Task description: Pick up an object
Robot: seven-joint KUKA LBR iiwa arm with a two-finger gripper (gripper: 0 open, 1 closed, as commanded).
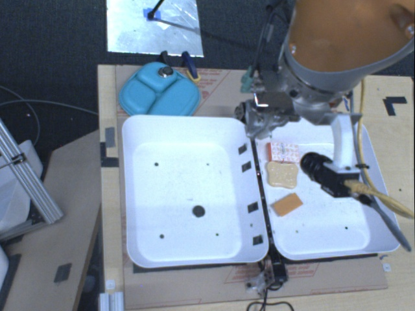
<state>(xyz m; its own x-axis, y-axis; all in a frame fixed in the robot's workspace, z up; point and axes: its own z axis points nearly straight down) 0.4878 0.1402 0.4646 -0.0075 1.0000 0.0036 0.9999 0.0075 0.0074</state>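
In the right bin (324,241) lie three small things close to its left wall: a red-and-white checked piece (284,151), a tan bread-like piece (282,174) just below it, and an orange flat piece (286,204) lower still. My gripper (259,123) hangs over the top left corner of the right bin, by the divide between the bins, above and left of the checked piece. Its fingertips are hidden among the wrist parts, and nothing shows between them. The big grey and orange arm covers the bin's upper right.
The left bin (188,193) holds a small dark round thing (198,211). Behind it on the bench sits a blue lidded tray (159,91). A shiny metal sheet (154,17) lies on the dark floor beyond. Aluminium framing (26,180) stands at the left.
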